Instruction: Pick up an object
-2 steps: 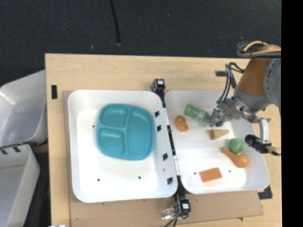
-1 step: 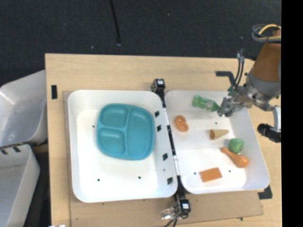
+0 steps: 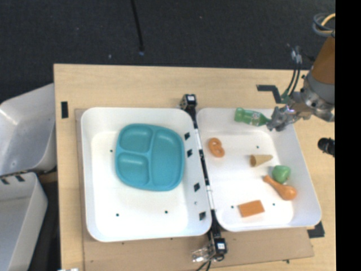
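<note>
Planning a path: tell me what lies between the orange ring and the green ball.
In the camera view, a tan cone lies between the orange ring and the green ball.

i am reaching in from the right edge of the frame, my orange band [image 3: 322, 66] showing at the upper right. my gripper [image 3: 280, 119] is pointing down and leftward, hanging low in the upper right area.

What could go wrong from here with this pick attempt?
1. The end effector sits at the right bin's far rim beside the green bottle; descending there, it may strike the rim or nudge the bottle rather than grasp it.
2. The bottle lies on its side, so it could roll away.
3. The green ball touches the orange carrot, so a grasp there may catch both.
</note>
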{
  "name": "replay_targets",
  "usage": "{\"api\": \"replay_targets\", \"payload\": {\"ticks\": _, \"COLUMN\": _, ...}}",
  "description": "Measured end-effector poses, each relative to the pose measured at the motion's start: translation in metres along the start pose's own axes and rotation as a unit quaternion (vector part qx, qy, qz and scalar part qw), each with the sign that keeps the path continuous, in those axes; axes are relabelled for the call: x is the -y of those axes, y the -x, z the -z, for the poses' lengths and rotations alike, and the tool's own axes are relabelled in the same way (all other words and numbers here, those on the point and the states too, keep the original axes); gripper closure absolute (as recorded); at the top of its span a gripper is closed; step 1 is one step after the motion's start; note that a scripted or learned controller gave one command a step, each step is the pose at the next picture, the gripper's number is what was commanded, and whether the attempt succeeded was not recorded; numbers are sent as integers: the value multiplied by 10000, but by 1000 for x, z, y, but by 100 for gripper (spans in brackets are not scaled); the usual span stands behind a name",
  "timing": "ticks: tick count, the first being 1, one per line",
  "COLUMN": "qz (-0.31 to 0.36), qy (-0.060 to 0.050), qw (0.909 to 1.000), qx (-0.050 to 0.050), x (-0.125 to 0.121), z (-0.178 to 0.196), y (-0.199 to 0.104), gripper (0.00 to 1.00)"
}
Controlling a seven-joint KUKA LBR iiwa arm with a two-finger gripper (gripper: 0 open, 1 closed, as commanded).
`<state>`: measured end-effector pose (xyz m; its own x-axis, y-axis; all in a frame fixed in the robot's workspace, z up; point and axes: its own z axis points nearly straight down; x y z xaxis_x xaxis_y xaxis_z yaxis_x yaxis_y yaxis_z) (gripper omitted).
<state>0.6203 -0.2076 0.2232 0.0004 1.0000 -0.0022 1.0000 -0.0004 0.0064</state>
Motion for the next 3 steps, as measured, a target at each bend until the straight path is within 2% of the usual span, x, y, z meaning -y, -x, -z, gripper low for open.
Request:
{"api": "replay_targets", "payload": {"ticks": 2, "qz": 29, "qy": -34, "qw": 10000, "qx": -10, "x": 2, "z": -9, "y": -97, "gripper": 100}}
{"api": "replay_targets", "payload": {"ticks": 3, "qz": 36, "qy": -30, "qw": 10000, "qx": -20, "x": 13, "z": 3, "y": -153, "gripper": 100}}
